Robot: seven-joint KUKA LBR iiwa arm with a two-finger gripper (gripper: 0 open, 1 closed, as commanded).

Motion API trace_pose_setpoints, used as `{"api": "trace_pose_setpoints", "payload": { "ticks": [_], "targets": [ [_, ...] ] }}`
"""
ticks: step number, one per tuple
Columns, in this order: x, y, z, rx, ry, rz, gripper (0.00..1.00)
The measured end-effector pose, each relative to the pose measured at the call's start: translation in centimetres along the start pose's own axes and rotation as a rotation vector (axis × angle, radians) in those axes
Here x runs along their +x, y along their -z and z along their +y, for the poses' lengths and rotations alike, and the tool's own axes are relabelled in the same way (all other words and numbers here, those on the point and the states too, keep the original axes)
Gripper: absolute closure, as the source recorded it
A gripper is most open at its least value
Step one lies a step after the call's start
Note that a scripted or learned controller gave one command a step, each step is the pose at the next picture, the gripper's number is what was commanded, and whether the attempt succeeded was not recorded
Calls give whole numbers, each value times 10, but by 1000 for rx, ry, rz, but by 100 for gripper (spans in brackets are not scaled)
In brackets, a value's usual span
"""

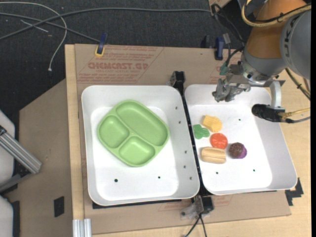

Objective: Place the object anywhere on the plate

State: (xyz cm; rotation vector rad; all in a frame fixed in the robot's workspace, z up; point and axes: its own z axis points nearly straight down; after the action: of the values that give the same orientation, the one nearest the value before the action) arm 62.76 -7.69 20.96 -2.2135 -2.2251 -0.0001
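Observation:
A green three-compartment plate point(132, 132) lies in the left white bin point(98, 181), with nothing on it. In the right bin point(266, 177) sit several toy foods: a yellow piece point(213, 123), a small green piece point(200, 131), a red tomato-like piece point(218, 140), a tan bun-like piece point(213, 155) and a dark purple piece point(237, 150). My gripper point(224, 94) hangs over the far left part of the right bin, above and behind the yellow piece. Nothing shows between its dark fingers.
A black divider clamp point(177, 78) sits between the bins at the back. Blue clamps point(102, 44) hold the cardboard base. A black cable attachment point(267, 112) juts over the right bin's far right. Loose cables lie on the dark floor behind.

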Motion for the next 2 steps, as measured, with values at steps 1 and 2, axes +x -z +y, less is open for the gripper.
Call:
{"api": "trace_pose_setpoints", "payload": {
  "ticks": [1, 2],
  "targets": [
    [55, -7, 5, 1, 1, 1, 100],
    [106, 10, 6, -4, 1, 1, 100]
  ]
}}
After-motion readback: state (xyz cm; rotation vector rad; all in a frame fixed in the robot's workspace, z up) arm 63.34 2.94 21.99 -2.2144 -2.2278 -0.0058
